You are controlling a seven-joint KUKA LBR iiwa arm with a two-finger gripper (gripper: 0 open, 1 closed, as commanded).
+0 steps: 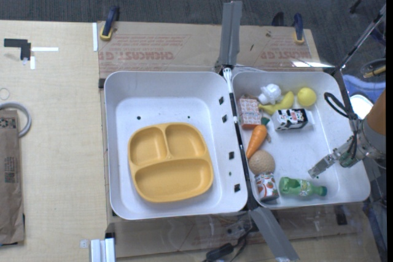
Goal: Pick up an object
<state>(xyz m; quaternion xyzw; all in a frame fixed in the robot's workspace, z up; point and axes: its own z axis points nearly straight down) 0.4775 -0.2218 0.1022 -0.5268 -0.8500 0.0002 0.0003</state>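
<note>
The right bin (334, 132) holds several small items. A green bottle (301, 188) lies on its side near the front wall, with a small can (266, 187) to its left. Behind the can come a brown ball (261, 162) and a carrot (256, 138). A pink box (249, 111), a banana (276, 104), a lemon (306, 96), a white lump (269, 92) and a black-and-white carton (290, 119) sit toward the back. My gripper (320, 167) reaches in from the right, low over bare bin floor just above and right of the bottle. It touches none of them.
A yellow divided plate (171, 161) lies in the left bin (120, 132). A ridge with black clips separates the two bins. A black cable (336, 104) loops over the right bin's far right corner. Cardboard lies behind the bins.
</note>
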